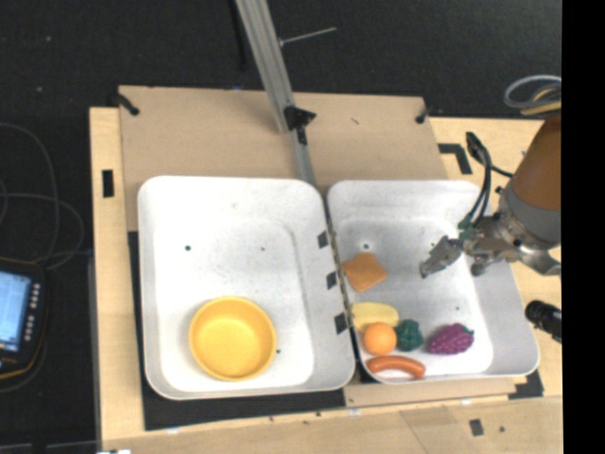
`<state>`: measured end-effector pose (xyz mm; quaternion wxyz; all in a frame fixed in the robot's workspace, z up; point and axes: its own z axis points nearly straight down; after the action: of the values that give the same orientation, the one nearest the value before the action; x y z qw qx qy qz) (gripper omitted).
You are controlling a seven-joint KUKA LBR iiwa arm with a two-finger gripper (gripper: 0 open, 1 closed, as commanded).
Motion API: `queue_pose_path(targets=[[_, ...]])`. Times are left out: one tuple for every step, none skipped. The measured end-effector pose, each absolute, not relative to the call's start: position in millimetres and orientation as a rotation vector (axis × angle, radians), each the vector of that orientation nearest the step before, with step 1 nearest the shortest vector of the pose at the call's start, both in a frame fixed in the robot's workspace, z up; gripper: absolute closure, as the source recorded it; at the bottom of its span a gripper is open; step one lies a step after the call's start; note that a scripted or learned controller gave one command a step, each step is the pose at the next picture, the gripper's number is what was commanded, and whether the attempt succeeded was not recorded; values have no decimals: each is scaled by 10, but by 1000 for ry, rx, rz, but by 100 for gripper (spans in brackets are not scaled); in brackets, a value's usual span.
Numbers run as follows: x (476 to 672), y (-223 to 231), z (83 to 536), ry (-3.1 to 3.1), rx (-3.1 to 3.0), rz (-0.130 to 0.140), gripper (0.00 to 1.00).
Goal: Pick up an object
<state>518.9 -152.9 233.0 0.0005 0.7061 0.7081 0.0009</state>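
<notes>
While our pincer (437,261) hangs over the right bin (496,353), we cannot tell its state; nothing is picked yet, orange block (364,272) just left, purple grapes (449,339) below it.

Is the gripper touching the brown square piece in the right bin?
Apart. In the camera view, bare white bin floor shows between the gripper and the brown square piece.
</notes>
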Motion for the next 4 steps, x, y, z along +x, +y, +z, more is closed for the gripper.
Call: queue_pose_path(targets=[[5189, -1532, 2330, 2221, 2219, 3, 0], [5148, -1622, 1869, 2220, 2221, 1, 0], [5168, -1565, 1294, 2219, 2223, 1, 0], [5175, -1578, 1006, 2218, 2221, -1, 0]])
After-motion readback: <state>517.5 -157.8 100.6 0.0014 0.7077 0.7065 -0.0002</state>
